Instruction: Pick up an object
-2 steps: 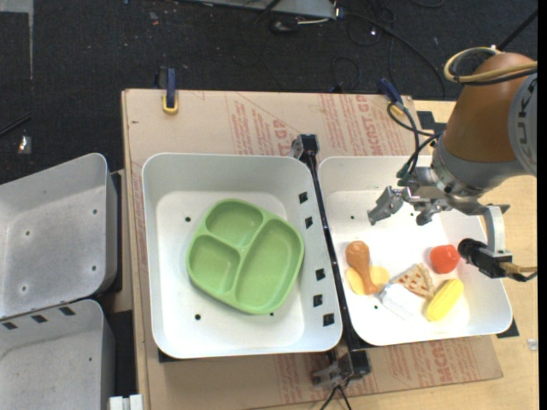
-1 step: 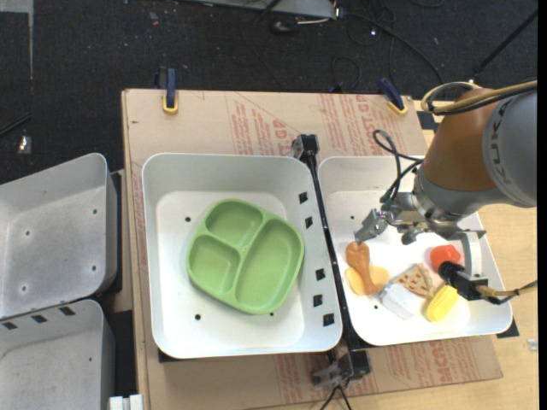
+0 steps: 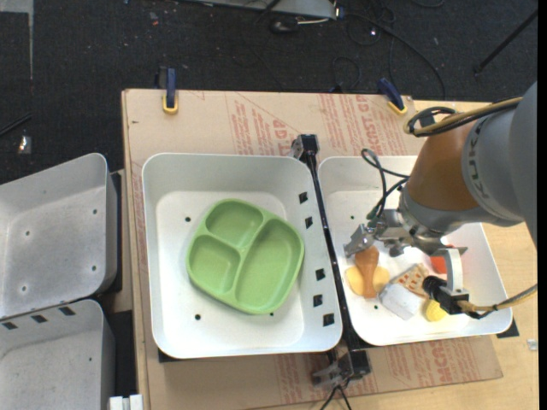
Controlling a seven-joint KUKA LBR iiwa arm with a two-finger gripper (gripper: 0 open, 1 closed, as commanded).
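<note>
You see the gripper (image 3: 369,244) low in the right bin (image 3: 342,178), directly above a smooth tan, pear-shaped object (image 3: 367,273); its grasp state can't be told. Left of that bin, a glossy green three-compartment plate (image 3: 245,254) lies flat.

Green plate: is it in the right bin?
No, the green plate lies in the left bin, apart from the gripper.

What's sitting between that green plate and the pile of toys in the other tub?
In the camera view, between the green plate and the toys run the two bins' touching walls, with a black strip along the seam. No loose object lies there.
</note>
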